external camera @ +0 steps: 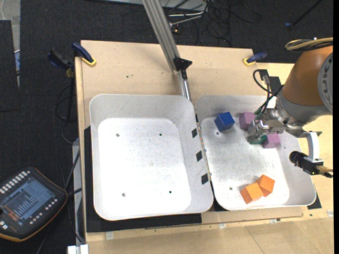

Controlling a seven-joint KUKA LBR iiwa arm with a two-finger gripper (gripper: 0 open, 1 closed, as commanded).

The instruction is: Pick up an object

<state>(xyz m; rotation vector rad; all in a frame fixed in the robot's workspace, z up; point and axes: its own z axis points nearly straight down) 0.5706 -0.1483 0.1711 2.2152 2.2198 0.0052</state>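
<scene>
While gripper (259, 135) hangs low in right bin (296, 197), two purple blocks (246, 120) flank it, green piece (258, 139) underneath; finger state impossible to tell. Blue cube (224, 121) left, orange blocks (258, 188) near edge. Good grasp likely needs centring over one block, avoiding neighbours.

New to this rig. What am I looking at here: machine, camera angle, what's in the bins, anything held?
A single camera looks down at a slant on a bench with two shallow white bins. The left bin and right bin sit side by side. The grey and orange arm reaches in from the right; its gripper is low in the right bin, among two purple blocks. A blue block and two orange blocks also lie there. Whether anything is held is unclear.
</scene>
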